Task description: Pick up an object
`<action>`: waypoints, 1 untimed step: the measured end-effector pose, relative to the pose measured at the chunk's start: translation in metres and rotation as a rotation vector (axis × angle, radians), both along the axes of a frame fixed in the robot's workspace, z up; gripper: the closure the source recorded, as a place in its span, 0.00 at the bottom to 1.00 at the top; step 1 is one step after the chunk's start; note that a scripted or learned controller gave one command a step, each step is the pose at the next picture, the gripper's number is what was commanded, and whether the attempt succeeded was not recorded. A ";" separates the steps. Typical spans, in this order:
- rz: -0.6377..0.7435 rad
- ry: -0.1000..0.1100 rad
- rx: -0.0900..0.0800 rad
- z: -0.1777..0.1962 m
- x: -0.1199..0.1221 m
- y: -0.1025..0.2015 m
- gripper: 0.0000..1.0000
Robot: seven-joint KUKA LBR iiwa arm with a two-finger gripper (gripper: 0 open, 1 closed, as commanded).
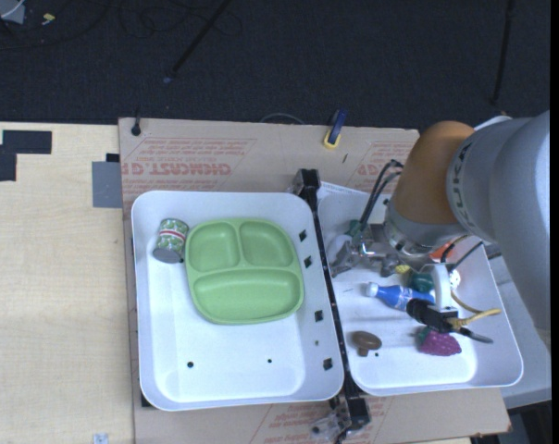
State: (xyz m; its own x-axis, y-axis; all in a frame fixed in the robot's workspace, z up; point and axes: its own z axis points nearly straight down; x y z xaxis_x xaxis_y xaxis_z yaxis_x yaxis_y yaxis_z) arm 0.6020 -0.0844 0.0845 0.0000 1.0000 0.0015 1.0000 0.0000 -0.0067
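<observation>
White plastic forms the two shallow bins seen from the overhead camera, set side by side on the bench (pixel 48 294). The grey arm (pixel 511 202) reaches in from the right, and its tool (pixel 358 252) sits low over the upper left part of the right bin (pixel 400 376), close to the divider between the bins. From this angle it cannot be told whether the tool is released or clenched, and nothing is visibly caught in it, so the pick looks not yet done.

The likeliest candidate, judging by closeness, is the blue tube (pixel 391 294), which lies flat just below the tool. A purple lumpy thing (pixel 439 343) rests lower right in the same bin, and a small brown piece (pixel 366 342) lies near the bin's lower left, apart from both.

The left bin (pixel 224 373) holds a green divided plate (pixel 244 271) with a small can (pixel 171 239) lying beside its upper left corner. Both are well apart from the tool.

What is left is the whole grasp: settling on one thing, closing on it and lifting it free. The right bin is crowded around the tube, and the bin wall and divider are near, so a closing move could nudge neighbours or catch more than one thing.
</observation>
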 end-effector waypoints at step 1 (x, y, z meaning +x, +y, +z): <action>-0.005 -0.003 0.000 0.013 0.001 -0.001 1.00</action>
